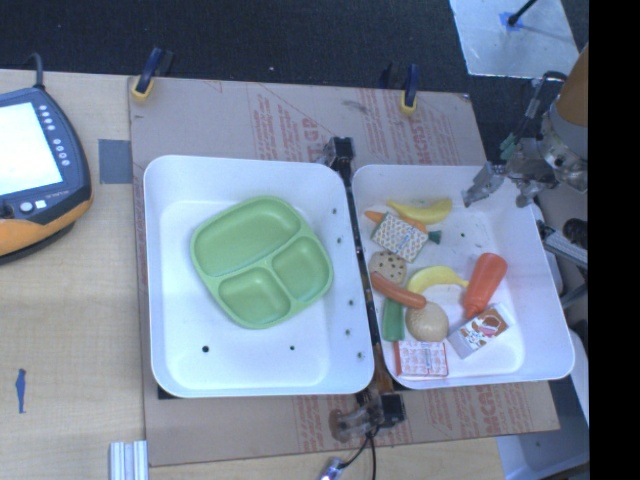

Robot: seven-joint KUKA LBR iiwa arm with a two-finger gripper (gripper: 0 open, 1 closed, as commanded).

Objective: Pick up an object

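Jaws (500, 183) hang spread and empty over the far right rim of the right-hand shallow white bin (545, 298), no item between them.

Nearest candidates: curved yellow toy banana (422, 211), toward the bin's middle from the jaws, and orange toy carrot (483, 280), nearer the camera; both apart from them.

Judgement: the carrot stands clear of its neighbours. Centre over it, straddle its narrow width, then descend.

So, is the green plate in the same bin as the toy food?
No, the green plate lies alone in the left bin, while the toy food is in the right bin.
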